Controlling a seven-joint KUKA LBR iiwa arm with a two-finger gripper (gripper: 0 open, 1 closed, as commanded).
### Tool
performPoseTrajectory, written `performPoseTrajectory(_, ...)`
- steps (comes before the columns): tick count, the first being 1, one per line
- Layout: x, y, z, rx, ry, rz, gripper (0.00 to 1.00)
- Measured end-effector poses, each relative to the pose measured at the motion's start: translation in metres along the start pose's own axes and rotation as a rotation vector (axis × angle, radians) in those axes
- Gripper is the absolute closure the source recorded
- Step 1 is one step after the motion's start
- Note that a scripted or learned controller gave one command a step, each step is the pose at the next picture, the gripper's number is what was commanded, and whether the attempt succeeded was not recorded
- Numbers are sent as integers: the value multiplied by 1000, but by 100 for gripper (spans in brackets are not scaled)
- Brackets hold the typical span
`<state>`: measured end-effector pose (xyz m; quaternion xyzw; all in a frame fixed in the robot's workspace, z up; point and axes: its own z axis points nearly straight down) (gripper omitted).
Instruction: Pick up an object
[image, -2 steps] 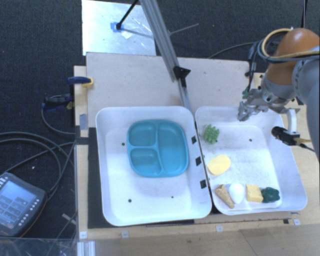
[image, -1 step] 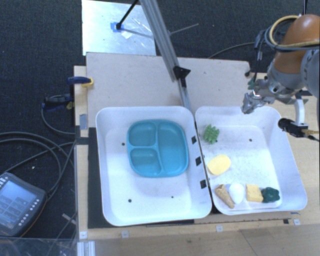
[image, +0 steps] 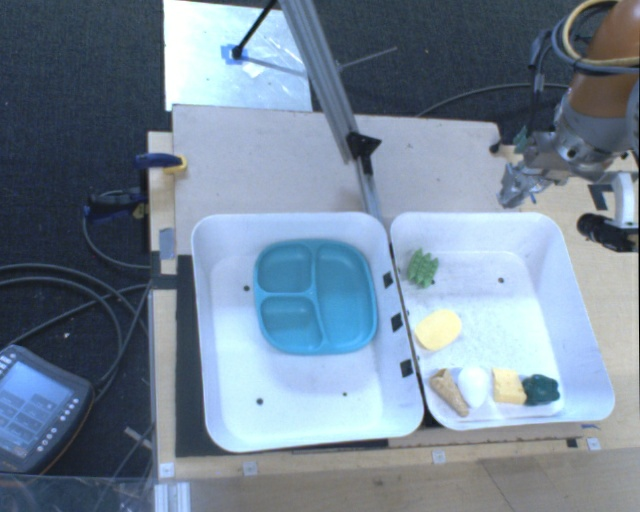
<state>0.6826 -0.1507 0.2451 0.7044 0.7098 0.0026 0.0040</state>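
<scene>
Judging progress: nothing is lifted yet, so the whole pick is ahead of you. The gripper (image: 512, 192) hangs at about 1 o'clock in the view, over the worktop (image: 270, 160) just past the far rim of the right bin (image: 560, 300), apart from every object. Its tip is small and blurred; you cannot tell how it is set, and nothing shows in it.

Candidates, all in the right bin:
- green leafy piece (image: 421, 267), at 10 o'clock in the bin, on its own, the nearest one to the gripper.
- yellow rounded piece (image: 438, 329), at 8 o'clock, close to the inner wall.
- a row along the 6 o'clock wall: tan cone (image: 449, 391), white egg-shaped piece (image: 473, 385), yellow block (image: 508, 386), dark green piece (image: 541, 389). These 4 touch or nearly touch.

Left bin (image: 225, 330) holds 1 teal divided plate (image: 315, 297), lying flat, well apart from the arm.

In the way: the bin's far rim lies between the gripper and the objects. The packed row leaves little room beside each piece, and the wall crowds it. A slanted metal pole (image: 330, 80) crosses the worktop at 12 o'clock, ending near where the 2 bins meet.
</scene>
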Motion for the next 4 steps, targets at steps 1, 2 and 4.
performPoseTrajectory(1, 49, 6, 9, 6, 3, -3, 100)
performPoseTrajectory(2, 105, -2, 2, 7, 4, -4, 100)
performPoseTrajectory(4, 210, 0, -1, 7, 5, -4, 100)
